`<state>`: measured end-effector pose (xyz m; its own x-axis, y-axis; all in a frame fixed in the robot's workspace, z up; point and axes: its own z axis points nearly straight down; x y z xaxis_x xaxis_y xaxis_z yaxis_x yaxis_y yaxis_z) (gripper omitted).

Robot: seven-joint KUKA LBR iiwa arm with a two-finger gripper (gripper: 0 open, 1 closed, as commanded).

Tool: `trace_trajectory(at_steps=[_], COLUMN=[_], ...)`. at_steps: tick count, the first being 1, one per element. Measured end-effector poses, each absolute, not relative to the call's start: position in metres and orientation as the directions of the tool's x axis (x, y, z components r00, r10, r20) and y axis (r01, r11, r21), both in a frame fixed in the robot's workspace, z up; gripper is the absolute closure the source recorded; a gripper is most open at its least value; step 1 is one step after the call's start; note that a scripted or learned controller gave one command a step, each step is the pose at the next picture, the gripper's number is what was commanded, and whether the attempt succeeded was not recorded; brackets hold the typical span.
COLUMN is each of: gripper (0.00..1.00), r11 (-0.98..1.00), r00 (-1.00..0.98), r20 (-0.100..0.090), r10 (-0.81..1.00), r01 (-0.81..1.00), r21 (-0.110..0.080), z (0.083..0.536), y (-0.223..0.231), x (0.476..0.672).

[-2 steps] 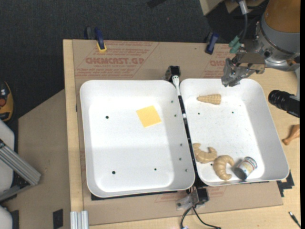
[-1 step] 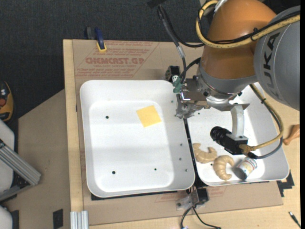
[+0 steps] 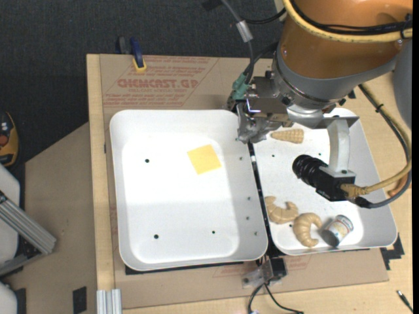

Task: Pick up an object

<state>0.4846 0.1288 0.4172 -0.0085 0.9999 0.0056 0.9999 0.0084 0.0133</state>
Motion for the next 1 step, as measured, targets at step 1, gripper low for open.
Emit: trace_trajectory(at_steps=[1], gripper=[1.00], r11=[0.006], r00=[-0.006], r20=[-0.002], r10=[1.000], r01=[1.000], r21=[-0.012], z=[0.2947], y=[0.1943], x=[0.4938])
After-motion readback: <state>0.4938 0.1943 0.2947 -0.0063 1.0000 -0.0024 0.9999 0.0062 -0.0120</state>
